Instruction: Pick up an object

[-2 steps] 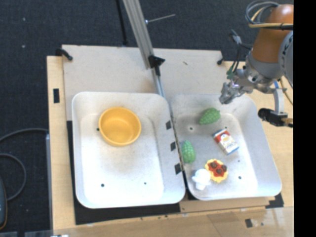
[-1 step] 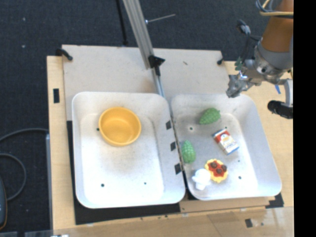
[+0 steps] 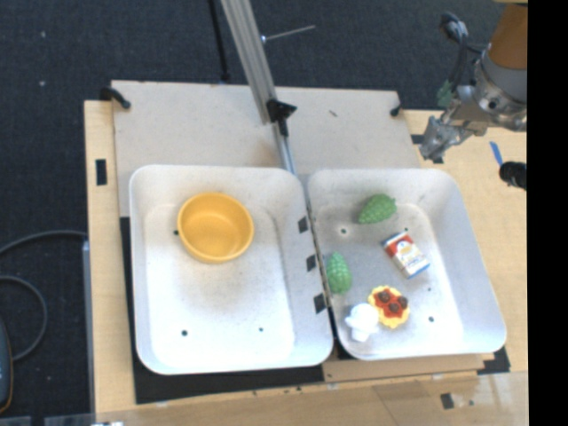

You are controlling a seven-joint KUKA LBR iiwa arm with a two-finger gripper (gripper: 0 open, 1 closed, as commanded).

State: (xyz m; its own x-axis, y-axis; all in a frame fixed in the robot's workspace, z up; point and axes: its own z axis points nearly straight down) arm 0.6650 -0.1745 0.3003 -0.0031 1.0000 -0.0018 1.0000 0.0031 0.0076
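Hovering above the right bin [image 3: 461, 238], the gripper [image 3: 437, 142] holds nothing, opening unclear, while the small carton [image 3: 406, 254] looks light, stiff, best pinched across its narrow sides

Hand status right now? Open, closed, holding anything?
Hand: cannot be told whether open or closed. It sits above the far right corner of the right bin, with no object seen between it.
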